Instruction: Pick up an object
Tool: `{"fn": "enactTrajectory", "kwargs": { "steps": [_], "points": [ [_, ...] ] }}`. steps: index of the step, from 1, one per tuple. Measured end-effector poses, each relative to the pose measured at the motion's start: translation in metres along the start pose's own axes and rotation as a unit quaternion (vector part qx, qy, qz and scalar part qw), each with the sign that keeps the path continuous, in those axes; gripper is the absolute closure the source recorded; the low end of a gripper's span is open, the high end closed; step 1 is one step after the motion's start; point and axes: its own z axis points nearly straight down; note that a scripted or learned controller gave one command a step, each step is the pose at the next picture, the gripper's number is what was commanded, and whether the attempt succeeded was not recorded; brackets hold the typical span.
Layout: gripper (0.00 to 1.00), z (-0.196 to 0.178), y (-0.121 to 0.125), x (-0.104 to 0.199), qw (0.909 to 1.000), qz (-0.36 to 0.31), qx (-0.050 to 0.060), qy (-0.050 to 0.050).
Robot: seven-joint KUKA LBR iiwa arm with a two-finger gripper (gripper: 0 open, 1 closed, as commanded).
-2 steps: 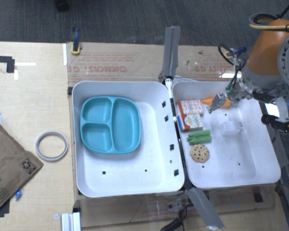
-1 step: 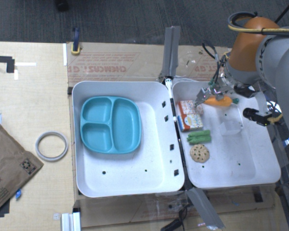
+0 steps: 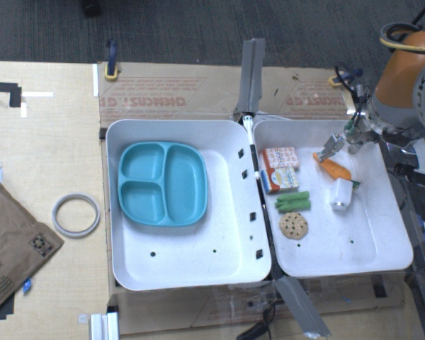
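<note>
You have several things to choose from in the right bin [image 3: 382, 261]. The carrot [image 3: 335, 168] lies nearest the gripper [image 3: 334, 145], in the bin's upper middle, with its thick end pointing down and right. The gripper hangs just above and left of the carrot's near tip; you cannot tell from this angle whether it touches the carrot, and you cannot tell how its jaws stand. Nothing shows clearly between them.

Just below and right of the carrot you see a white cup [image 3: 341, 193] lying on its side, with something green at its upper end. To the left, a box [image 3: 280, 168] with a red and white label rests near the bin's left wall. Under the box lie the green beans [image 3: 292, 202], and below those a cookie [image 3: 293, 226], close to the beans but apart from them.

In the left bin [image 3: 191, 261] you find a blue tray [image 3: 162, 183] with three compartments, set toward the upper left.

Outside the bins, on the wooden bench, a tape ring [image 3: 76, 214] lies left of the left bin, and a brown carton [image 3: 10, 243] sits at the left edge.
</note>
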Motion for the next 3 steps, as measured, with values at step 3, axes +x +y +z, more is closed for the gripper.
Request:
{"fn": "enactTrajectory", "kwargs": {
  "steps": [3],
  "points": [
    [0.00, 0.003, 0.009, 0.038, 0.9955, 0.095, 0.000, -0.003]
  ]
}}
